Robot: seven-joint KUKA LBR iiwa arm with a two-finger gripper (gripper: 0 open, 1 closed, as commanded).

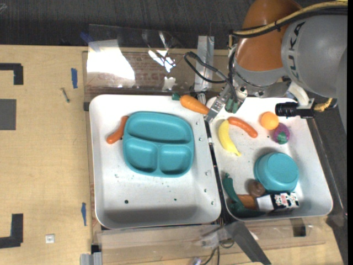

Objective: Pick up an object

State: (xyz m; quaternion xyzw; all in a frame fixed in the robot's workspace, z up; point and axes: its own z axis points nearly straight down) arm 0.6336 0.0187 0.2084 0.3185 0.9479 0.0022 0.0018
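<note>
Two white bins sit side by side on my tan bench. The gripper [227, 102] hovers at the far end of the divider; I can't tell its state, nor see anything held. The carrot [193, 104] lies just left of it, long axis running left-right along the left bin's [105, 192] far rim. I count one carrot, one banana [226, 138], two orange sausages [242, 126] and one divided teal tray [158, 142].

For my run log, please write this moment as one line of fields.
gripper: above bin divider, near carrot | held: nothing seen | left bin: teal tray, sausage | right bin: banana, teal bowl
</note>
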